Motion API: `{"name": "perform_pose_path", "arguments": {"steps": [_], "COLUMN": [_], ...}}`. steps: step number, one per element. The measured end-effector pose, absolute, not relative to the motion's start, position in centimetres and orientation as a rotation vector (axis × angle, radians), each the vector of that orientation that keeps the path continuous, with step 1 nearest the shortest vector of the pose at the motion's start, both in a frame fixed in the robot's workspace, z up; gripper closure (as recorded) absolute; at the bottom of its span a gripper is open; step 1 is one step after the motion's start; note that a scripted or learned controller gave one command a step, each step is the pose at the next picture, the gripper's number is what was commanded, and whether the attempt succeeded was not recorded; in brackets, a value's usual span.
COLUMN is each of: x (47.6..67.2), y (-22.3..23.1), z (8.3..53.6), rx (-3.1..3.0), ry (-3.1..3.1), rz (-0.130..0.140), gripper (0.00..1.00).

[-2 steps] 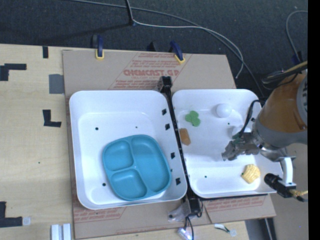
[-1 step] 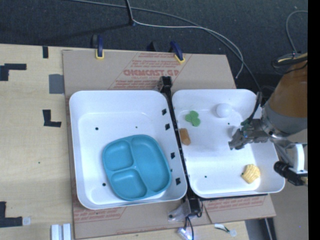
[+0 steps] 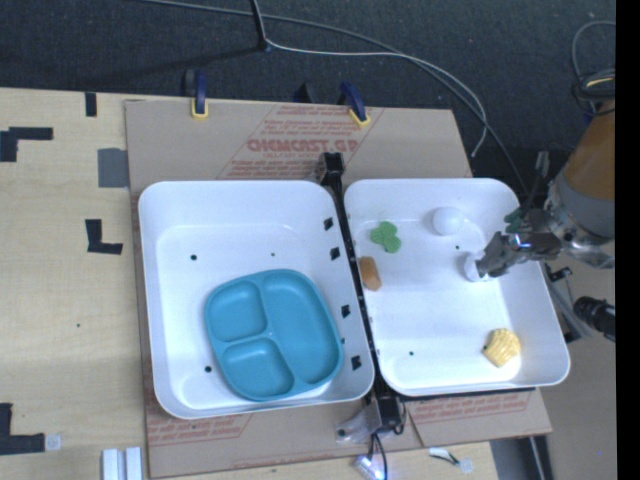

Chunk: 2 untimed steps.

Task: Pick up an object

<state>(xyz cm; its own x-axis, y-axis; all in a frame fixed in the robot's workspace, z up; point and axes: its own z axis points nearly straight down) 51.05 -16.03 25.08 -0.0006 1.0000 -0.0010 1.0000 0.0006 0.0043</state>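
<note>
We see the end effector (image 3: 490,264) low over the right bin (image 3: 530,368), near that bin's right wall, with the grey arm (image 3: 590,203) and its orange band reaching in from the right. We cannot tell from this slanted view how it is set, and nothing shows clearly gripped in it.

Right at its tip lies a small white object (image 3: 473,267), touching or nearly touching it; we cannot say which. Up and a little to the left of the end effector sits a white ball (image 3: 446,220), near but apart. Farther left, a green toy (image 3: 385,236) rests on the bin floor, and just below that an orange-brown piece (image 3: 370,273) lies against the wall between the two bins. Below the end effector, toward the near right corner of the same bin, lies a yellow corn-like toy (image 3: 502,347), well apart from it.

Far to the left of the end effector, in the left bin (image 3: 170,213), a blue divided plate (image 3: 272,334) with three compartments lies flat. Both bins rest on a cardboard sheet (image 3: 290,143) on the bench (image 3: 60,298).
</note>
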Motion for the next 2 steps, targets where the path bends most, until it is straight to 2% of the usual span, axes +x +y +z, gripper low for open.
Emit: {"name": "perform_pose_path", "arguments": {"steps": [1,2], "x": [51.1,51.3], "y": [-16.0,-10.7], "z": [29.7,27.6], "rx": [2.219,2.218], "ry": [2.22,2.228], "rz": [0.003,-0.001], "gripper": [1.0,1.0]}}
